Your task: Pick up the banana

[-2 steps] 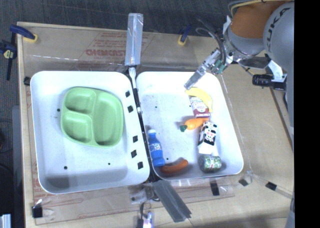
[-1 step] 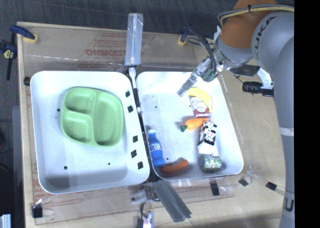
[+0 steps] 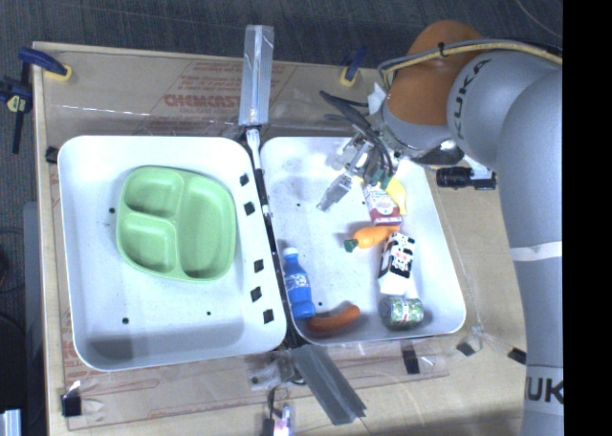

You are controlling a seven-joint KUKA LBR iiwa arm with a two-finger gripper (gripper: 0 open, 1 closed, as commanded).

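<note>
The banana (image 3: 396,197) lies in the right bin (image 3: 287,162) near its far right wall. Only a yellow strip of it shows beside a red and white packet (image 3: 381,203) that lies against it. My gripper (image 3: 351,182) hangs over the far middle of the right bin, just left of the packet and the banana. It is open, and nothing sits between its fingers. One grey finger (image 3: 334,196) points down and to the left over bare bin floor.
The right bin also holds a carrot (image 3: 371,236), a cow-patterned carton (image 3: 397,265), a green can (image 3: 402,312), a blue bottle (image 3: 296,283) and a sausage (image 3: 333,319). A green divided plate (image 3: 177,222) lies in the left bin (image 3: 86,329).
</note>
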